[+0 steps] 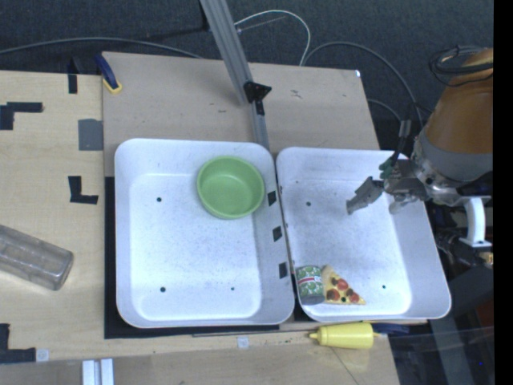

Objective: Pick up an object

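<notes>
Bench of pale wood carries two shallow white bins side by side, seen from above at a slant. Far left, a clear plastic cylinder lies on its side, well apart from the work. The left bin holds a green bowl, upright, near its upper right corner. The right bin holds a small green packet and a pizza-slice toy, touching, against its lower left wall. A yellow bottle lies on its side just outside that bin's near rim.

The tool hangs over the upper right part of the right bin, the grey arm reaching in from the right; its fingers appear spread, with nothing between them. The packet and pizza slice lie below and to the left of the tool in this view, the nearest things to take. The pair's long axis runs roughly left to right along the near wall. The bin floor between is bare and flat, but the wall beside the packet leaves little room on that side.
</notes>
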